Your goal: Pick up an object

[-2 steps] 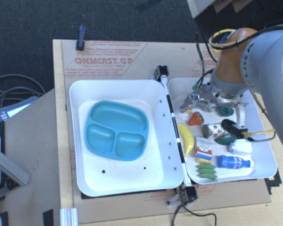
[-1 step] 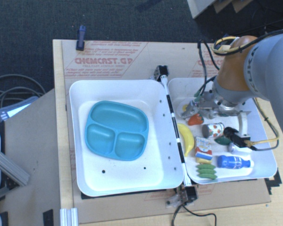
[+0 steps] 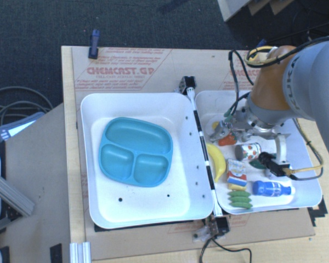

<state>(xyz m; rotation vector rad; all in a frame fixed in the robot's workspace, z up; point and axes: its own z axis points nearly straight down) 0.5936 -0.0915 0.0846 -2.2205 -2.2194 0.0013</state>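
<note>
The right bin [image 3: 310,152] holds several small items: a yellow banana [image 3: 216,160] along its left wall, a green pea pod [image 3: 239,199] at the front, a blue bottle [image 3: 271,189] lying on its side, a white cup [image 3: 249,150] and a small orange piece [image 3: 226,141]. My gripper [image 3: 222,129] is low in the back left part of this bin, just above the orange piece and behind the banana. The grey wrist and its orange band [image 3: 268,86] hide the back of the bin.
The left bin [image 3: 93,111] holds a blue divided plate [image 3: 135,152]. A small white and red packet [image 3: 237,175] lies between the banana and the bottle. A black cable [image 3: 304,171] runs across the right bin. Cardboard [image 3: 120,70] lies under both bins.
</note>
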